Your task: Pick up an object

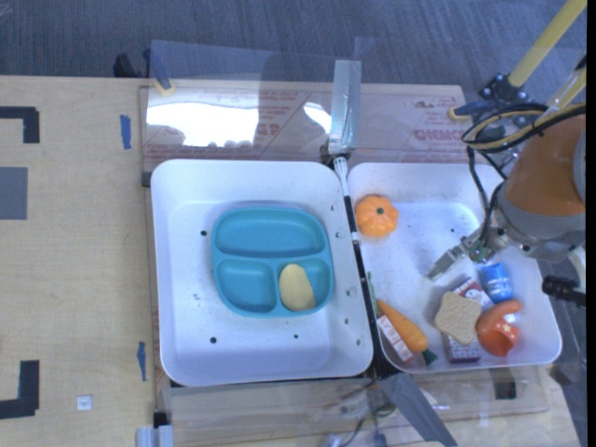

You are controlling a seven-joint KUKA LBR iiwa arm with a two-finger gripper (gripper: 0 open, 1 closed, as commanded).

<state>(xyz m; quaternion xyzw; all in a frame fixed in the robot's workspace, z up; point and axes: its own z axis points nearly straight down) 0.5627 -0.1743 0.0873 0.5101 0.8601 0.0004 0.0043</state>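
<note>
My gripper (pixel 458 257) hangs over the middle of the right bin (pixel 424 203), open, with nothing between its fingers. One grey finger (pixel 443 264) points down-left over bare bin floor. Just right of it lies a blue can (pixel 494 280). Below it a slice of bread (pixel 457 316) rests on a small box (pixel 463 347), with a red tomato-like piece (pixel 498 332) beside them. An orange pumpkin-like fruit (pixel 376 217) sits at the bin's upper left, and a carrot (pixel 405 325) lies along its lower left.
The left bin (pixel 177 277) holds a blue divided plate (pixel 265 236) with a yellow oval piece (pixel 296 287) in its lower right compartment. A raised divider (pixel 352 250) separates the bins. Cables and the orange arm band (pixel 549 180) crowd the right side.
</note>
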